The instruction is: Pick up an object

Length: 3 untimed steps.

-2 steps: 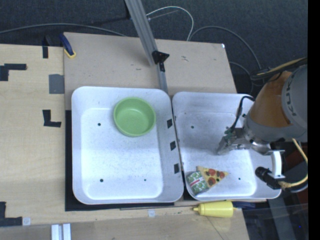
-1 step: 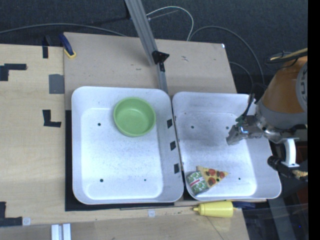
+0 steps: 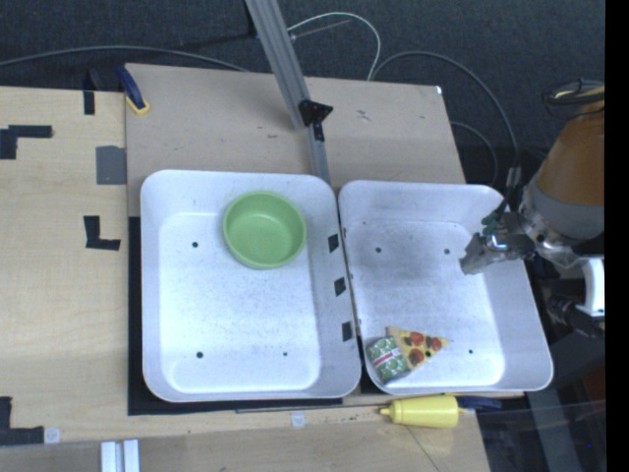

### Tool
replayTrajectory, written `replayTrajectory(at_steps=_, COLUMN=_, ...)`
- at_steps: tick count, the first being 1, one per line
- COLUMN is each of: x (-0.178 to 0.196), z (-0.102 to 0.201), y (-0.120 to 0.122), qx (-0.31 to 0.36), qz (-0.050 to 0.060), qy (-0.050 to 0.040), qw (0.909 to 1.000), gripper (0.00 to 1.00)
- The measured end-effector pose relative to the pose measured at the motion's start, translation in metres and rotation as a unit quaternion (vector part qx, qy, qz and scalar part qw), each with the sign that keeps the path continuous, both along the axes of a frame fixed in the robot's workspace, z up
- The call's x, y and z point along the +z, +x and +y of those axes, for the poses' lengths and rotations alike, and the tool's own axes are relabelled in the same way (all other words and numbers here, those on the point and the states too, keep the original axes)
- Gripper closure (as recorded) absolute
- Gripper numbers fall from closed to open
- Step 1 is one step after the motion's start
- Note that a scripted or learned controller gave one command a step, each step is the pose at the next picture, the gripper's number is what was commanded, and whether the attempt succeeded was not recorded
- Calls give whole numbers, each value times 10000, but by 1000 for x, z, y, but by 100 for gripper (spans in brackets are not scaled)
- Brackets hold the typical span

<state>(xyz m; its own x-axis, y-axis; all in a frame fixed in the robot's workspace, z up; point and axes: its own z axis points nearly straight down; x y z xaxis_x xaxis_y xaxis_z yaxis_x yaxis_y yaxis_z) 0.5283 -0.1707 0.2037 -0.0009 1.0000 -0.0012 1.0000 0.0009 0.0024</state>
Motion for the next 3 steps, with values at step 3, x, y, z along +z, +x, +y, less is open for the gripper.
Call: replayTrajectory(at_steps=3, x=69, z=50, y=5, qx=30, qz=12, qy=10, qw=10000, gripper=100)
